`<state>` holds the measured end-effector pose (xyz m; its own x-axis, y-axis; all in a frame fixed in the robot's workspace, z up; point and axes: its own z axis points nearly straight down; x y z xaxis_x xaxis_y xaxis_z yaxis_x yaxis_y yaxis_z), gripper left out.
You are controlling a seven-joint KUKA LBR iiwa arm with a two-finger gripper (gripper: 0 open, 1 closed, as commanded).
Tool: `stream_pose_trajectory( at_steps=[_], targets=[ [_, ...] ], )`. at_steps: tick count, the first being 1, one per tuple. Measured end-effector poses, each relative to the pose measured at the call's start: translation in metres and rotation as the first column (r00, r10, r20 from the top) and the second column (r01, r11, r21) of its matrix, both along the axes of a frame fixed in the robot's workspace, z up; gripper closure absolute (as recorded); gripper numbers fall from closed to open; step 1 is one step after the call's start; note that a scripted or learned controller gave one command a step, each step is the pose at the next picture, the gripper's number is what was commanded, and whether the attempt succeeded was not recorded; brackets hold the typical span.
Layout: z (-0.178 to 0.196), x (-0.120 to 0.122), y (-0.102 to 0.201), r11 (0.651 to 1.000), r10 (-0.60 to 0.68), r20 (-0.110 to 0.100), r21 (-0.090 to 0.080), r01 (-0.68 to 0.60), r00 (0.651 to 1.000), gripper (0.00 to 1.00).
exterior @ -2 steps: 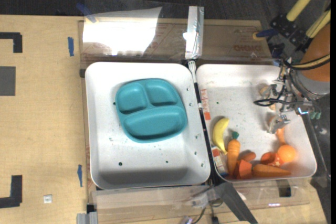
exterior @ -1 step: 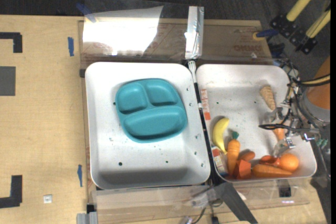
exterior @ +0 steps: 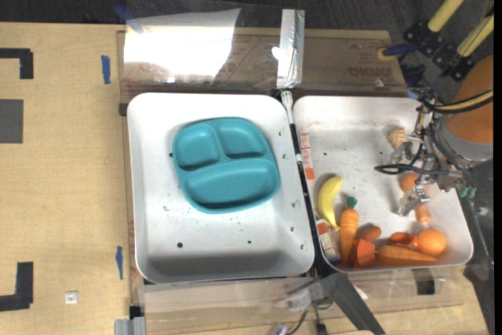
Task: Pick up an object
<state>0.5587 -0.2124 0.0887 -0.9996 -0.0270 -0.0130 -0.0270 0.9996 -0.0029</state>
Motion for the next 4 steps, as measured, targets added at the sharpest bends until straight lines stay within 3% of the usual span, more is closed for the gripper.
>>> stream_pose_trajectory(
  at_steps=[1,2,3,4],
  targets=[
    [0.014,0.004,0.001,1.0,0.002,0.016,-0.004,-0.002,1.0,1.0],
    [0.013,0.004,0.001,1.0,0.002,0.014,-0.003,-0.002,1.0,0.0],
    [0.0,0.0,-0.009,0.996,-0.086,-0.001,0.002,0.086,0.996,0.0],
    [0.014,0.005,-0.009,0.996,-0.084,0.015,-0.002,0.084,0.996,1.0]
  ],
)
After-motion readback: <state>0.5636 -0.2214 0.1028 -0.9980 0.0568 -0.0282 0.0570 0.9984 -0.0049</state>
